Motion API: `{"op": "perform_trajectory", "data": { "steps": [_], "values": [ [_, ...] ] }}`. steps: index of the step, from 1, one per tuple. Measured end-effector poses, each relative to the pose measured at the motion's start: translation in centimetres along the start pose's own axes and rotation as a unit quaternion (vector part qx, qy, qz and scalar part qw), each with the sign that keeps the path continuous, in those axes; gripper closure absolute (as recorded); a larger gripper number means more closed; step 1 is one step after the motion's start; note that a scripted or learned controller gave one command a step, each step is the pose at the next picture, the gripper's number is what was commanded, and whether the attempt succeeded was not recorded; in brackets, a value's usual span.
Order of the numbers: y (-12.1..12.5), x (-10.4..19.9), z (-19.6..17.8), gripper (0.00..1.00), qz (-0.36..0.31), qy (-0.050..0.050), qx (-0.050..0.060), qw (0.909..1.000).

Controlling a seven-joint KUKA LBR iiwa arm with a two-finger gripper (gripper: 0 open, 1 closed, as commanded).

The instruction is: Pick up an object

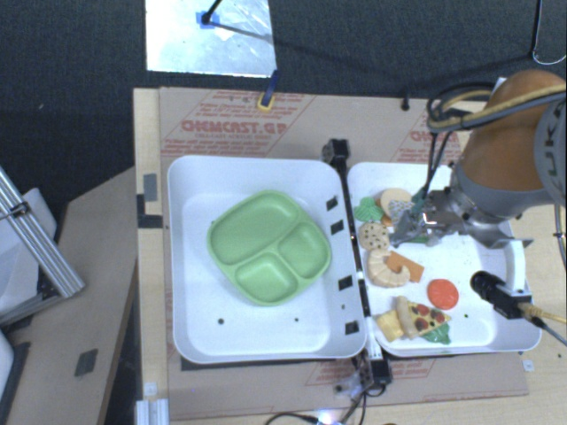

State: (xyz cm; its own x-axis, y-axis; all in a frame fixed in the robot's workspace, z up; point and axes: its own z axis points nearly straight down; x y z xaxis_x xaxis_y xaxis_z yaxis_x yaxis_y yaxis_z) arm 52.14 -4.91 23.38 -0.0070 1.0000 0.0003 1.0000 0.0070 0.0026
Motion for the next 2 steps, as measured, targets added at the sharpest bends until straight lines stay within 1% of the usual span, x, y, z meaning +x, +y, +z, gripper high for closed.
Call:
{"op": "perform_trajectory", "data": {
  "steps": [1,2],
  "values": [
    [0.77,-1.1,0.71,1.0,0.003,-0.001,0.001,1.0],
    [-0.05,-0.33,-0.07,1.0,0.001,0.0,0.001,1.0]
  ]
}}
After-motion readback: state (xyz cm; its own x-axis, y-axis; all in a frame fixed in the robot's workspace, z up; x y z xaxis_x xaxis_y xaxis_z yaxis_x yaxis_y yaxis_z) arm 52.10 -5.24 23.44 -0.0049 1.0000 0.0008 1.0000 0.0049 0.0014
